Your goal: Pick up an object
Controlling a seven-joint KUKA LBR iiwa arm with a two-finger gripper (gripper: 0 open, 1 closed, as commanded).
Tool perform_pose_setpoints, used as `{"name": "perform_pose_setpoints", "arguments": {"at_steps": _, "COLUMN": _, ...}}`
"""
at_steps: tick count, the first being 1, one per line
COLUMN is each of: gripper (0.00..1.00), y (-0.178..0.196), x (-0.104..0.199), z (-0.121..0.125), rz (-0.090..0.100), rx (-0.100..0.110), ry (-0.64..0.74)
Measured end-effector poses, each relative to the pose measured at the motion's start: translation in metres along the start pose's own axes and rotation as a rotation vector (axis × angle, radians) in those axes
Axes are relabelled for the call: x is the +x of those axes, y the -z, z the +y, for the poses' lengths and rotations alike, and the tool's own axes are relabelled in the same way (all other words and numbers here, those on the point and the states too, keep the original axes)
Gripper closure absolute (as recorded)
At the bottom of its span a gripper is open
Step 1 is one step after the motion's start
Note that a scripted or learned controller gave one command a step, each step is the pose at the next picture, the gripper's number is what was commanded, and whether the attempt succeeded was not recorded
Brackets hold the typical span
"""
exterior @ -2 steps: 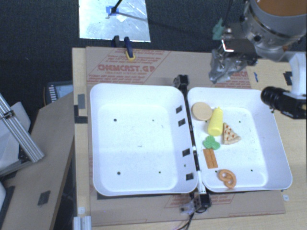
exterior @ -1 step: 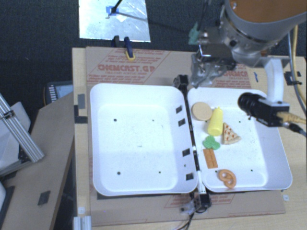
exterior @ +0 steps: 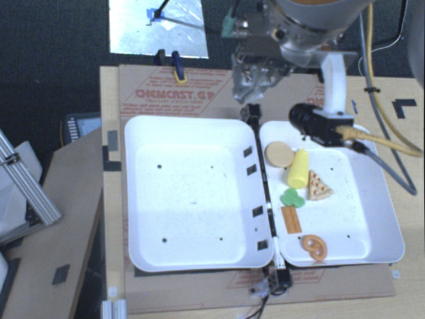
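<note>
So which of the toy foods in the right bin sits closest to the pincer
The round tan cookie, at the far left corner of the right bin, just below the pincer. The yellow bottle, pizza slice and pretzel lie farther away.

The arm (exterior: 325,5) is cut off by the top edge, blurred near its hand (exterior: 251,88).

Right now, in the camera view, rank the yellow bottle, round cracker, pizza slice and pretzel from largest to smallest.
1. yellow bottle
2. round cracker
3. pizza slice and pretzel: these look alike in size, so I won't rank them.
</note>
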State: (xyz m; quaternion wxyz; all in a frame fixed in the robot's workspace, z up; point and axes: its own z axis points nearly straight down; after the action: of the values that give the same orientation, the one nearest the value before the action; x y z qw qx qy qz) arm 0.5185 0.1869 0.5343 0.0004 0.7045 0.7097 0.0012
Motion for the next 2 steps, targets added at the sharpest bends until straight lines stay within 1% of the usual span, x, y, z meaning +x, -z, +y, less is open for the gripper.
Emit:
{"name": "perform_pose_setpoints", "arguments": {"at_steps": 1, "gripper": 1.00, "y": -0.015, "x": 0.034, "z": 0.037, "rz": -0.001, "rx": 0.000, "ry": -0.001}}
{"name": "perform_pose_setpoints", "arguments": {"at_steps": 2, "gripper": 1.00, "y": -0.011, "x": -0.033, "z": -0.019, "rz": 0.000, "rx": -0.001, "ry": -0.011}}
